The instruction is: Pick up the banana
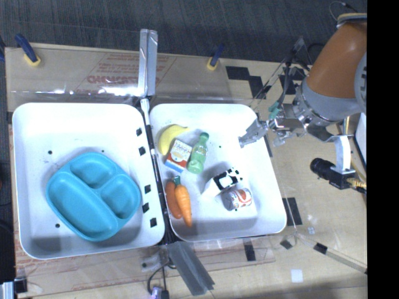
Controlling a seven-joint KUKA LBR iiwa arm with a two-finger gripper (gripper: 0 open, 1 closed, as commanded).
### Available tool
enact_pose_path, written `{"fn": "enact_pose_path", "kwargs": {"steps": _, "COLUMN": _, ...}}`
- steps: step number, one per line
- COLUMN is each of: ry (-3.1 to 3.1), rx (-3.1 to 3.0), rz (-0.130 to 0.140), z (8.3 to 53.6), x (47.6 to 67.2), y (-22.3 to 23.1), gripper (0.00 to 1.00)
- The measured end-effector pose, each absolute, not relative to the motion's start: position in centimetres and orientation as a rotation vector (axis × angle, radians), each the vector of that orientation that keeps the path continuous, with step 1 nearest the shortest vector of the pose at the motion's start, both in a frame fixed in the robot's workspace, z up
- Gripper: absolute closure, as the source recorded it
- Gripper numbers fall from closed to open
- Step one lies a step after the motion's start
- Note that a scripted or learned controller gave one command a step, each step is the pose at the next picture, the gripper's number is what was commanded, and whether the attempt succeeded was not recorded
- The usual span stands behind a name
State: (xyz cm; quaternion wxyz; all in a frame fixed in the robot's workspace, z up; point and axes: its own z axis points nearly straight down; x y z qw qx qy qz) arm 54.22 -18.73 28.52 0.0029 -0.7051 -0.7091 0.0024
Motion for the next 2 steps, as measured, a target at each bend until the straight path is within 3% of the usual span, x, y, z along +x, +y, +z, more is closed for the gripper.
{"fn": "enact_pose_path", "kwargs": {"steps": 1, "ry": -2.368, "rx": -2.057, "rz": 0.006, "z": 25.6, "x": 61.1, "y": -12.6, "gripper": 0.0}}
{"fn": "enact_pose_path", "kwargs": {"steps": 2, "ry": -2.315, "rx": -2.118, "rz": 0.008, "z": 23.4, "x": 65.7, "y": -5.3, "gripper": 0.0}}
